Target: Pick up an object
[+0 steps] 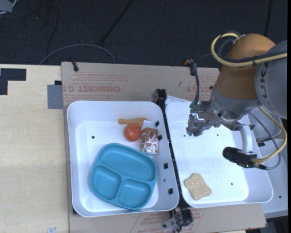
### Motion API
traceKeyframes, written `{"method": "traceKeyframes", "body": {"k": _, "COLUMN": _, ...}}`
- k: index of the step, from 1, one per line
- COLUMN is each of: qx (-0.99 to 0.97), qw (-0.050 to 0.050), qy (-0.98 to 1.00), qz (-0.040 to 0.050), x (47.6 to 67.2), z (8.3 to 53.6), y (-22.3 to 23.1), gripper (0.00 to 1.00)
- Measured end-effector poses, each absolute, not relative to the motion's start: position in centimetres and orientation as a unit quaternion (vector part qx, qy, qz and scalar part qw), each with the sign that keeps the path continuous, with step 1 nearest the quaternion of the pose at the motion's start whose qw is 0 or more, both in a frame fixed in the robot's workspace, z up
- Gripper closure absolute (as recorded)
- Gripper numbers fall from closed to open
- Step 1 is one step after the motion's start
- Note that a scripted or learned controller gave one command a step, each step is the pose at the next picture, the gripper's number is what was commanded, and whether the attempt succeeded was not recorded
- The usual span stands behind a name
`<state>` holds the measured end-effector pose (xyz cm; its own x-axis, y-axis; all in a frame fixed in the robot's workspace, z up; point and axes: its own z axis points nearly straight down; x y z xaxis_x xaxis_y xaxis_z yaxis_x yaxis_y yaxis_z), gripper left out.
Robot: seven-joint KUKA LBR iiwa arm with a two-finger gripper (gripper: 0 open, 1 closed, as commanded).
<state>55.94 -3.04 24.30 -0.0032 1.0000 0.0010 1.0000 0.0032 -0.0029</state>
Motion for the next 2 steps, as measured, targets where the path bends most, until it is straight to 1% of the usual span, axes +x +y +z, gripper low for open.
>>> {"method": "traceKeyframes", "body": {"k": 1, "qx": -0.706, "qw": 0.001, "qy": -0.708, "qz": 0.0003, "x": 58.3, "z": 24.3, "y": 1.5, "gripper": 1.0}}
{"method": "traceKeyframes", "body": {"k": 2, "qx": -0.705, "qw": 0.001, "qy": -0.709, "qz": 0.0001, "x": 59.6, "z": 24.8, "y": 6.7, "gripper": 1.0}}
